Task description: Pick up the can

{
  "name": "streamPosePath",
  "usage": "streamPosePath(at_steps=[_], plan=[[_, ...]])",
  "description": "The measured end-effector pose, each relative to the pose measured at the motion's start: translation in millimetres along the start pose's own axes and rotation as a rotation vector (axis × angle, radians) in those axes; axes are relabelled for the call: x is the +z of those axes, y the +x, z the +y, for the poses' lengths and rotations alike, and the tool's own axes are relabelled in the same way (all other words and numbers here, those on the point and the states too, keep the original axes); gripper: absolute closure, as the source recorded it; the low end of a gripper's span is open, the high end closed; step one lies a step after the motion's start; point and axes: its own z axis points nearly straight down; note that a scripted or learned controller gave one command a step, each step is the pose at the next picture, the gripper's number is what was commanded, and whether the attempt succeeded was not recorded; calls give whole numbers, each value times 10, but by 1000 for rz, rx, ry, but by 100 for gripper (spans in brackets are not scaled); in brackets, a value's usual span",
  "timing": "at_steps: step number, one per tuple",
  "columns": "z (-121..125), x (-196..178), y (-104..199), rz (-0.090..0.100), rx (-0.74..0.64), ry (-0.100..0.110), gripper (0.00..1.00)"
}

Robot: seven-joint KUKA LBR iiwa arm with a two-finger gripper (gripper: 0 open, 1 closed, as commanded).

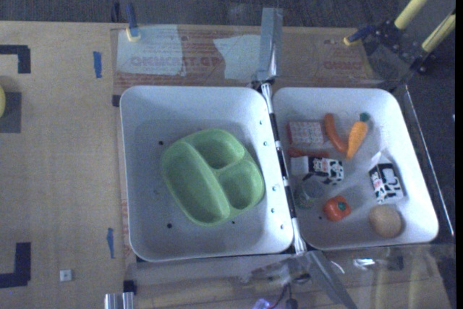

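Gripper state cannot be told. A grey can [309, 193] is seen in the right bin [416, 155], near its left edge and toward the front corner, just beside a red tomato [336, 208]. A green plate [212, 176] is laid in the middle of the left bin [145, 119].
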Motion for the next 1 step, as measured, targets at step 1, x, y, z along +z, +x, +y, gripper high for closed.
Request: streamPosePath(at_steps=[1], plan=[[-33, -71, 449, 6, -299, 4, 100]])
